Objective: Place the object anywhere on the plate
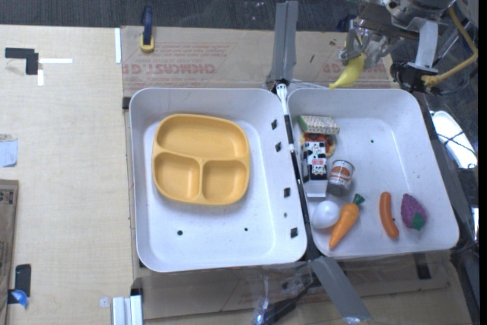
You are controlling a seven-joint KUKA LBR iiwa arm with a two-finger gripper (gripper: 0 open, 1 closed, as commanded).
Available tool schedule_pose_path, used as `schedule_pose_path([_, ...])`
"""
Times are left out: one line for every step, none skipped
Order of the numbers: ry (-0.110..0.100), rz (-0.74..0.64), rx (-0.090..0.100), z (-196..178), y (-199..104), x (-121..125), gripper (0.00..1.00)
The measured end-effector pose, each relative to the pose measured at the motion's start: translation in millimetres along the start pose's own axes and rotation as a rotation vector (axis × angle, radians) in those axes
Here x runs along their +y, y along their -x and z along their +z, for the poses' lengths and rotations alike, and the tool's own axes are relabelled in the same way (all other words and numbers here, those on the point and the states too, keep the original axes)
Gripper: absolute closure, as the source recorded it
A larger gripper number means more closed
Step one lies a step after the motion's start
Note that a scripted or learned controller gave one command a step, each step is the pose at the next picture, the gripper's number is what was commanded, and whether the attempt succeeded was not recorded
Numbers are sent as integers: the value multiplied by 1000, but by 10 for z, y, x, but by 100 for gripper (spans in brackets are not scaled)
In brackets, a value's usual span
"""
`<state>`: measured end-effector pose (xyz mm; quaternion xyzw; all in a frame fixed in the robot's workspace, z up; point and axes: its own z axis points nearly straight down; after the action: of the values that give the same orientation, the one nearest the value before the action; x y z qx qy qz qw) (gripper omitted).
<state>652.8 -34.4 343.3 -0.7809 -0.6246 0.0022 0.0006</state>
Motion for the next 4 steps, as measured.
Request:
schedule_pose_path([-1, -4, 0, 1303, -475, -432, 100])
schedule_pose_path([1, 55, 0, 311, -767, -757, 100])
schedule_pose_path([-1, -56, -1, 1215, -1502, -766, 100])
schedule_pose_path([4, -461, -1, 252, -1149, -253, 100])
